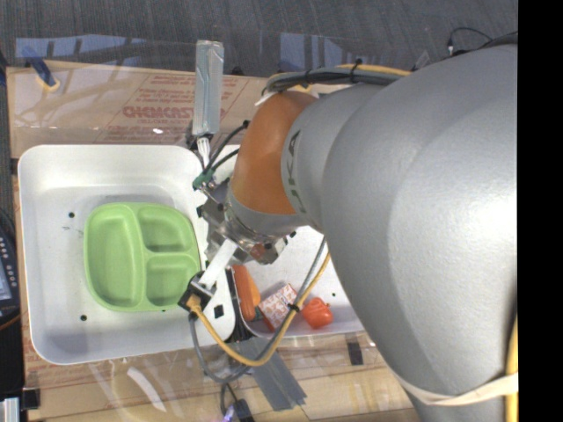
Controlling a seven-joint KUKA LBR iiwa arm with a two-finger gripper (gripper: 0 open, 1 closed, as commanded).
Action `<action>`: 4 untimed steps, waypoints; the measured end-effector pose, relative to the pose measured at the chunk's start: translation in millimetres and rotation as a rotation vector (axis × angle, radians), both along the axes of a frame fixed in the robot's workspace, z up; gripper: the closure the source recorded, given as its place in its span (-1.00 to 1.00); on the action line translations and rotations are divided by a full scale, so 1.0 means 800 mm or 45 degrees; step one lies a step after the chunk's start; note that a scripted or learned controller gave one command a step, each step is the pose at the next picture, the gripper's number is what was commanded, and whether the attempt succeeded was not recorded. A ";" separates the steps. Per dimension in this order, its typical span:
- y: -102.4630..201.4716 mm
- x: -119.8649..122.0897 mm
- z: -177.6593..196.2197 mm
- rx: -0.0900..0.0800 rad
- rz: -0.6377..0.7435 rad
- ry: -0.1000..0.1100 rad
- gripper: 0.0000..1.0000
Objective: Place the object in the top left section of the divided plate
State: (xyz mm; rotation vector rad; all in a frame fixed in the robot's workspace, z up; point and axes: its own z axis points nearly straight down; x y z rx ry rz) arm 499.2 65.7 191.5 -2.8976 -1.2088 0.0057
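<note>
1. the arm (413,209) comes in from the right, with its orange band (264,156) just above the wrist, and covers most of the right bin (339,319).
2. the pincer (215,301) hangs low over the ridge where the two bins meet; i cannot tell its state, as its tips are hidden among white and black parts and a yellow cable (242,350).
3. just right of the pincer, in the right bin, lies an orange carrot (246,293), touching or nearly touching the white pincer body.
4. further right of it lie a pink patterned packet (278,304) and a red toy (317,313), close together.
5. nothing can be seen between the pincer's tips.
6. left of the pincer, in the left bin (44,236), sits the green plate (141,255), flat, with one large section and two smaller ones on the side nearer the pincer.
7. the bins rest on a table (106,104) covered with cardboard and clear film.
</note>
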 end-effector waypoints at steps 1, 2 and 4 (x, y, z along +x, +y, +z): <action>-0.055 0.034 -0.001 -0.003 -0.214 0.000 1.00; -0.079 0.083 0.061 0.001 0.005 0.000 1.00; -0.044 0.104 -0.002 0.001 -0.085 0.005 -1.00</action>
